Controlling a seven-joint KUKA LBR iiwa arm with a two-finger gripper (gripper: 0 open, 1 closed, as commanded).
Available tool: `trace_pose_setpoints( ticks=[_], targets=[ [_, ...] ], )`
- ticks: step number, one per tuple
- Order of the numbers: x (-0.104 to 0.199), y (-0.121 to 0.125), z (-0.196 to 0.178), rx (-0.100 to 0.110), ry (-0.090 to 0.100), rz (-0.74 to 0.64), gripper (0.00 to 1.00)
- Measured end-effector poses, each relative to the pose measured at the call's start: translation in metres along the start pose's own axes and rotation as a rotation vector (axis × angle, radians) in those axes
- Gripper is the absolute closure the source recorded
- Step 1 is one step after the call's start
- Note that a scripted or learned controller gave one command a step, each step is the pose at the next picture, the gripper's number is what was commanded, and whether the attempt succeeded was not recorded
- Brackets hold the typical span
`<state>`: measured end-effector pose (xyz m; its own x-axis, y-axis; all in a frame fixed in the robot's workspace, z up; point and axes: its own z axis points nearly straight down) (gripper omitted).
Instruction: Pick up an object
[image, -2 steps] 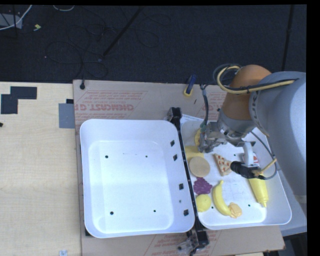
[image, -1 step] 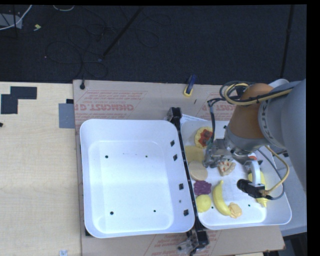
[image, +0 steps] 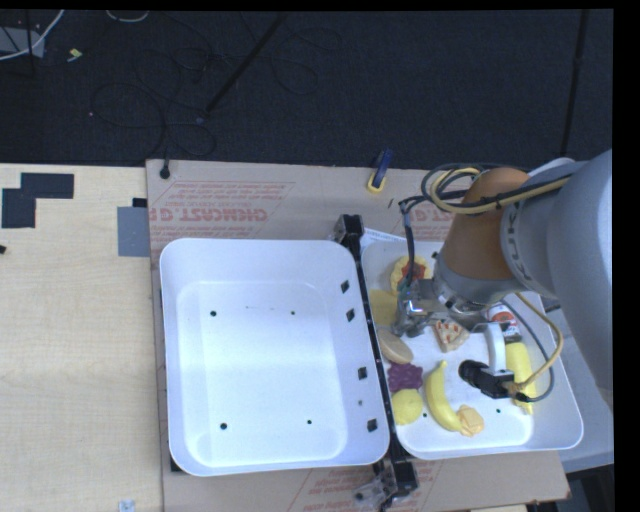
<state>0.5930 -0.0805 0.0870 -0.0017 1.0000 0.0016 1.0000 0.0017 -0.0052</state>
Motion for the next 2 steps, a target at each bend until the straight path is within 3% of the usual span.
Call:
trace_pose_setpoints(
  ticks=[1, 2],
  targets=[
    [0.041, 0.038, -0.150, -0.020, -0.001, -0.005, 1.00],
    [0.046, 0.015, -0.117, 0.001, -0.001, 0.005, 1.00]
  ],
)
